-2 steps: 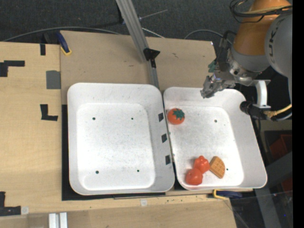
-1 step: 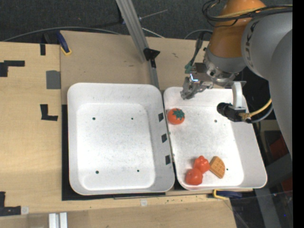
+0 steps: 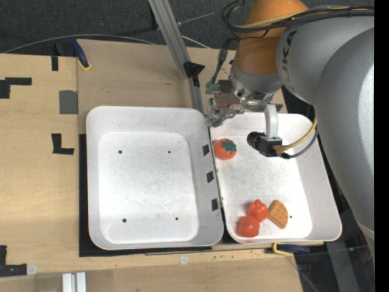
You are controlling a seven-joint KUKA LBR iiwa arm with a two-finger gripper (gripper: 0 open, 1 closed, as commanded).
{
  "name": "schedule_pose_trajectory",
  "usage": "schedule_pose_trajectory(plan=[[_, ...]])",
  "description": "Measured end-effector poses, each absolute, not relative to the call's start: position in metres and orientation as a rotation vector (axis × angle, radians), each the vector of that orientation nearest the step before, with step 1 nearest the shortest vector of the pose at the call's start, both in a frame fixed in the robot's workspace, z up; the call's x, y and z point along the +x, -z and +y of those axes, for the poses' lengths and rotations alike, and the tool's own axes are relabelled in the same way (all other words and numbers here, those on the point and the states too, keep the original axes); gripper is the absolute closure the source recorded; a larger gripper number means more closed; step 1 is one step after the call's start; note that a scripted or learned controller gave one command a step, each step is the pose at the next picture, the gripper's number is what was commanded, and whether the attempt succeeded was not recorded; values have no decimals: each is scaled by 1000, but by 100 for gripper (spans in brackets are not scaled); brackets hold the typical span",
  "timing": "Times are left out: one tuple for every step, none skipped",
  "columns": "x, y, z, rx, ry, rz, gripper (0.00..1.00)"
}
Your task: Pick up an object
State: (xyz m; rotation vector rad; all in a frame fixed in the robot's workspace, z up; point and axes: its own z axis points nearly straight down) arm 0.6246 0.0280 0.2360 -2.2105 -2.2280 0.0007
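A small orange fruit with a green top (image 3: pixel 225 149) lies in the right bin (image 3: pixel 304 181), near its upper left corner. A red pepper-like piece (image 3: pixel 251 218) and a tan waffle-like piece (image 3: pixel 278 213) lie side by side near that bin's front edge. My gripper (image 3: pixel 220 113) hangs over the right bin's back left corner, just above and behind the orange fruit, with the grey wrist and orange band behind it. Nothing shows held in it.
The left bin (image 3: pixel 97 163) stands beside the right one, with a raised divider (image 3: pixel 209 175) where they meet. A slanted metal post (image 3: pixel 173 35) rises behind the bins. A black fitting with a yellow cable (image 3: pixel 267 143) hangs off the wrist over the right bin.
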Motion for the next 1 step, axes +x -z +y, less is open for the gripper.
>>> schedule_pose_trajectory(plan=[[621,-222,82,-2211,-4,-2226,100]])
